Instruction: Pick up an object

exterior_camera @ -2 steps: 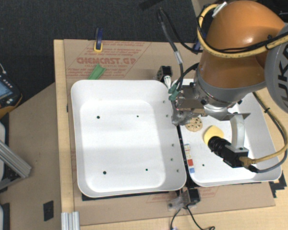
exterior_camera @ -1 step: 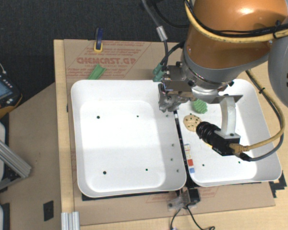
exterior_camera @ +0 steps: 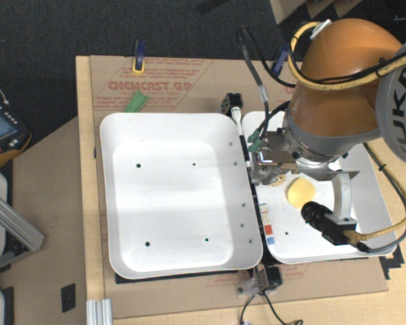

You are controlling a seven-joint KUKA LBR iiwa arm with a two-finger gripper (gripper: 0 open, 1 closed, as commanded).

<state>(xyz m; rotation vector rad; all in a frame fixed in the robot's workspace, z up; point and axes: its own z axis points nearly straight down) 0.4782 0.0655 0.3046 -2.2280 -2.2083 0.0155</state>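
A brown cardboard-covered tabletop stands on dark carpet, bearing two white bins. The left bin lies bare. In the right bin rests a yellow ball, just beside the gripper, whose opening I cannot tell. The reach looks underway; next, it must centre over the ball.
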